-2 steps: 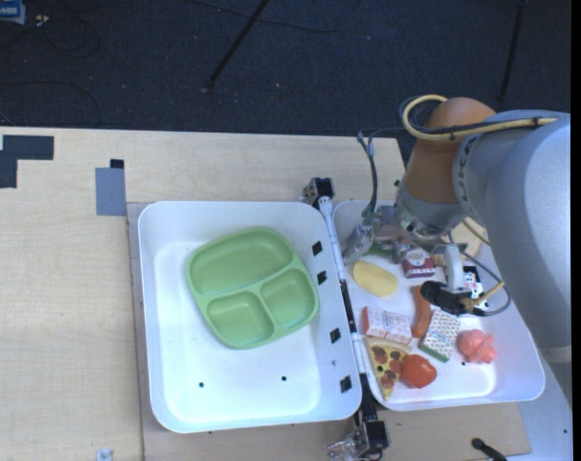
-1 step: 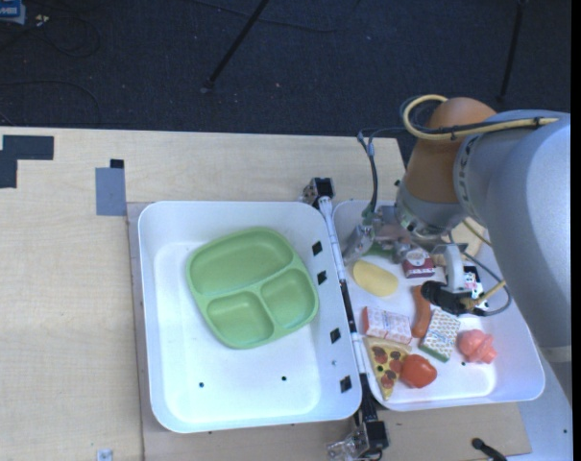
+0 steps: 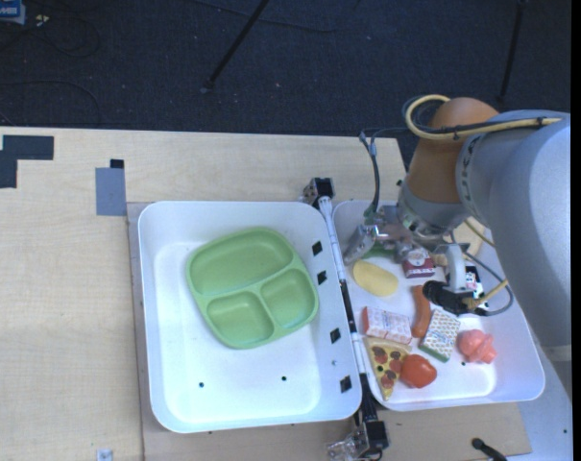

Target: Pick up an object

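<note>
Counted two white bins side by side on the bench. Found in the left bin (image 3: 165, 373) one green plate (image 3: 252, 286) with three compartments, tilted a little off square. Found the loose pieces all in the right bin (image 3: 520, 384) – one yellow lemon-shaped piece (image 3: 375, 278), one pizza slice (image 3: 386, 361), one red tomato (image 3: 418, 371) touching the slice, one pink lump (image 3: 476, 346), one white-and-red packet (image 3: 388, 325), one dotted packet (image 3: 442, 334), one orange stick (image 3: 422, 310) between the two packets. Saw the gripper (image 3: 391, 243) low over the far end of the right bin, just beyond the yellow piece – could not tell whether open or closed, nor whether touching anything.
</note>
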Action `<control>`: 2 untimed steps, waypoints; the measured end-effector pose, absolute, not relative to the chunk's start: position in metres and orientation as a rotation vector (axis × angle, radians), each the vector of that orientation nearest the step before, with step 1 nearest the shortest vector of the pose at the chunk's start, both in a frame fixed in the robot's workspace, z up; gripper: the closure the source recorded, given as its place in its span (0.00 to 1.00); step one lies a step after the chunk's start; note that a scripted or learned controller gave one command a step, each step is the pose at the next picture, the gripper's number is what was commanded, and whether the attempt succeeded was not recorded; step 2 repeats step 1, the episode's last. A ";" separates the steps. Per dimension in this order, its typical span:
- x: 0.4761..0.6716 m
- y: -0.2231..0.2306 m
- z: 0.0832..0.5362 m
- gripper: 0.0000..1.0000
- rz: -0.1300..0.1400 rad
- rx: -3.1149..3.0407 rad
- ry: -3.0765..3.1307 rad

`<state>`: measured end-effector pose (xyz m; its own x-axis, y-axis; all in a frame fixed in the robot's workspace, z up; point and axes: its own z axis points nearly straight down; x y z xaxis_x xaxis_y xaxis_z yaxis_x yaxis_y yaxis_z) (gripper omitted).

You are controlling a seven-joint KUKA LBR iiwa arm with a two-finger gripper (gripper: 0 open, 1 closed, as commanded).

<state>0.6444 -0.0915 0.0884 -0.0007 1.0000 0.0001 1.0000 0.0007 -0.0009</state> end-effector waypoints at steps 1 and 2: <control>0.644 -0.082 0.089 0.00 0.001 -2.221 -2.223; 0.644 -0.082 0.089 0.00 0.001 -2.221 -2.223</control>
